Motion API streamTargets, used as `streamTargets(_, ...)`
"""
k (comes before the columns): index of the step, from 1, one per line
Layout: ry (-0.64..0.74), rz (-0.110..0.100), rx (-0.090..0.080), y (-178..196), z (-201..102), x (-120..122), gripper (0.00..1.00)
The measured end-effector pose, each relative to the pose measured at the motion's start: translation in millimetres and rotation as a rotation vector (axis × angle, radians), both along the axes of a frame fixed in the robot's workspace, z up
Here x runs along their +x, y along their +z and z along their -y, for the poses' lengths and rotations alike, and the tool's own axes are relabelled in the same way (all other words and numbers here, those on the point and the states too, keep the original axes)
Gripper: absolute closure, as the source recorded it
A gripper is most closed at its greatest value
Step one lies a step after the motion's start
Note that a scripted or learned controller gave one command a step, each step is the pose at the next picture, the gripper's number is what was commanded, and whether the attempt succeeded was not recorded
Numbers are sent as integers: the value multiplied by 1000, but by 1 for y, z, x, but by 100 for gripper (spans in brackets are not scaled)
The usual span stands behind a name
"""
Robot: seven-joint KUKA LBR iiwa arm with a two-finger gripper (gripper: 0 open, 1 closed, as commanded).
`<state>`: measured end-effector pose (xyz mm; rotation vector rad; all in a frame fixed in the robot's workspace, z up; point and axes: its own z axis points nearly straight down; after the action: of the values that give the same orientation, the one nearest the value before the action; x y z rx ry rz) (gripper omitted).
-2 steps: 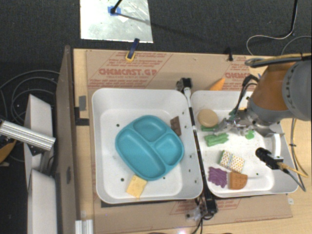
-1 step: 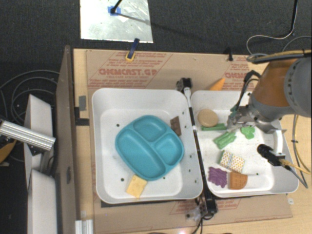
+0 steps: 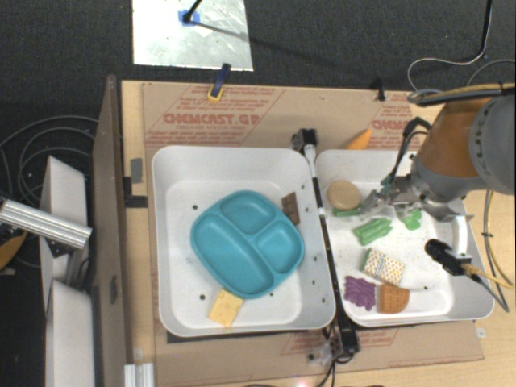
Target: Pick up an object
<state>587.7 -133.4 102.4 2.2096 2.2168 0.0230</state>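
The gripper (image 3: 385,200) is low in the right white bin (image 3: 463,297), near its back. It sits just beside a round tan piece like a cookie (image 3: 344,193) and right above a bumpy green plastic toy (image 3: 372,231). A small green bit (image 3: 413,219) lies close on its other side.

I cannot tell if the gripper is apart or together. It looks dark and mixed up with the toys, and nothing can be seen held in it.

To do this step well, the arm should pick just one toy, and the bumpy green one looks closest. The gripper should go straight down over the middle of it and squeeze gently. It should stay away from the bin wall and not bump the tan piece. Then it should lift slowly, so the toy does not slip.

The grey arm with its orange band (image 3: 451,147) comes in from the right side. It bends down over the back of the bin, and its wrist points down and to the left.

The other bin (image 3: 173,240) holds a blue plastic tray with sections (image 3: 246,244).
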Motion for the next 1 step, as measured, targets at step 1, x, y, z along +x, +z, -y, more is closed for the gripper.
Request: streamTargets(1,2,-23,0,-19,-39,-38,0)
